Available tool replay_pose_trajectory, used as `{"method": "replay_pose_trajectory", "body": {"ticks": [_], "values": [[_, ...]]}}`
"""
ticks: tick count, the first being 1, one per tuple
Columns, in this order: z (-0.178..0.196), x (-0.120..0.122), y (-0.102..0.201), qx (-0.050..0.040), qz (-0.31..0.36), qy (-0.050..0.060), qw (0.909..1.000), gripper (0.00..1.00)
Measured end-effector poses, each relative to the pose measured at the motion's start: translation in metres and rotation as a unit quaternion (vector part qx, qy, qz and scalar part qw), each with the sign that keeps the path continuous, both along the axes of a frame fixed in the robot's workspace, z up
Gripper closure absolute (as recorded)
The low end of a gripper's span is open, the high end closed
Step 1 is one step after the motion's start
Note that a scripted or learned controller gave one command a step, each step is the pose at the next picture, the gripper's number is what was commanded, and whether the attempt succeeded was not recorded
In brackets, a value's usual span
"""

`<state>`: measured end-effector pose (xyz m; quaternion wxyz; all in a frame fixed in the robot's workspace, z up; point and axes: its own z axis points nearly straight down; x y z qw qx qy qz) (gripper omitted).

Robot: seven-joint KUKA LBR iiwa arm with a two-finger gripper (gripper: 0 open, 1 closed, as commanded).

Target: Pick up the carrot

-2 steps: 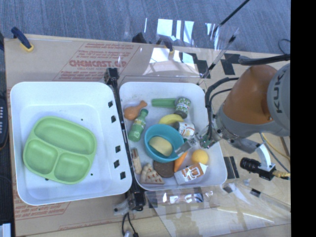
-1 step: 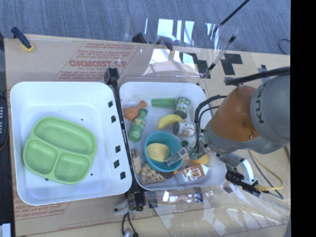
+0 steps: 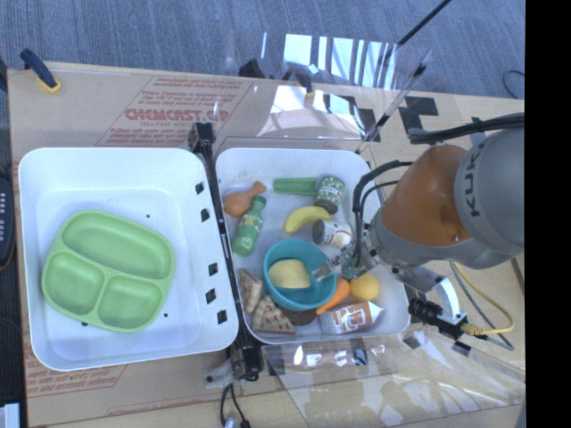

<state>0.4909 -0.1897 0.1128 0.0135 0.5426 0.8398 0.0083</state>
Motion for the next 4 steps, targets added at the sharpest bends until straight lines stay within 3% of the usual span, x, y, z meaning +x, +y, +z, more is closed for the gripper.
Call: {"method": "replay_pose_trajectory", "body": {"ticks": [1, 2, 3, 4], "values": [[-0.004, -0.004, -0.001, -0.0001, -0.001, 0.005, 1.0000, 0.00], [-0.013, -0.005, 0.007, -0.0064, 0.243, 0.006, 0.9699, 0.00], [0.003, 0.002, 0.008, -0.0088, 0.245, -0.001, 0.9696, 1.00], [0.078, 0.020, 0.045, -0.0031, 0.175, 0.016, 0.9845, 1.00]]}}
